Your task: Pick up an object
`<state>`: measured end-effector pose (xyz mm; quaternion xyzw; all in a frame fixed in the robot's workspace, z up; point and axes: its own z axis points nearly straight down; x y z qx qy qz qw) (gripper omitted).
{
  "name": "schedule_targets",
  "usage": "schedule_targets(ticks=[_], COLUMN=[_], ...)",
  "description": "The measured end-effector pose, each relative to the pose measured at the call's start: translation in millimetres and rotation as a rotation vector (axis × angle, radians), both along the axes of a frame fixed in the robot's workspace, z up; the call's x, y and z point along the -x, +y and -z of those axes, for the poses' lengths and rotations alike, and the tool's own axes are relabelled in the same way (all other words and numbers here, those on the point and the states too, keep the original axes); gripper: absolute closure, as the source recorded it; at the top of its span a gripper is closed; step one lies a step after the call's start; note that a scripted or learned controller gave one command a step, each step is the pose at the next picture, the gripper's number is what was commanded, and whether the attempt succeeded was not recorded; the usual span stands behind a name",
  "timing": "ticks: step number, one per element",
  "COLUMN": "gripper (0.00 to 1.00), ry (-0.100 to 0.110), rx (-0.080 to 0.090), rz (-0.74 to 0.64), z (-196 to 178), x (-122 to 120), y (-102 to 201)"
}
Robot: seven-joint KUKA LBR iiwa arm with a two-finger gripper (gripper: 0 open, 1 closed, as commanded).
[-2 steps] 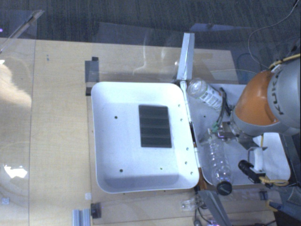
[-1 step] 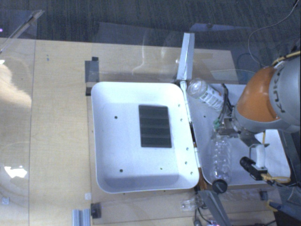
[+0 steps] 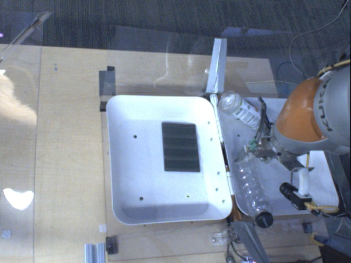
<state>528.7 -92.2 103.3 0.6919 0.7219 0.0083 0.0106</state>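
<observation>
Whether the fingers are parted or clenched cannot be told: the gripper (image 3: 258, 148) shows as a small cluttered cluster beneath the wrist, at the right middle of the frame, and nothing is visibly held between them. It hangs over the right bin (image 3: 237, 141), between two clear plastic bottles. The lower bottle (image 3: 251, 188) lies lengthwise just below the gripper, running toward the bottom edge of the frame; its body is see-through with a bumpy, ribbed surface, and a round black cap (image 3: 265, 219) closes its lower end. Its upper end sits close to the gripper, though contact cannot be judged. The upper bottle (image 3: 237, 108) lies tilted in the bin's upper left corner, also transparent, with pale markings along its side. Above the gripper the arm's orange band (image 3: 299, 114) bulges in from the right edge. Centre frame, the left bin (image 3: 137, 193) holds a dark rectangular slab (image 3: 180, 147) with ridged bands across it, lying flat near the middle
</observation>
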Motion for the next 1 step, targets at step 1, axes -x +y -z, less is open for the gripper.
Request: schedule_targets(ticks=[1], gripper=[0.0], ry=[0.0], rx=[0.0], rz=[0.0], z=[0.0], x=[0.0], y=[0.0])
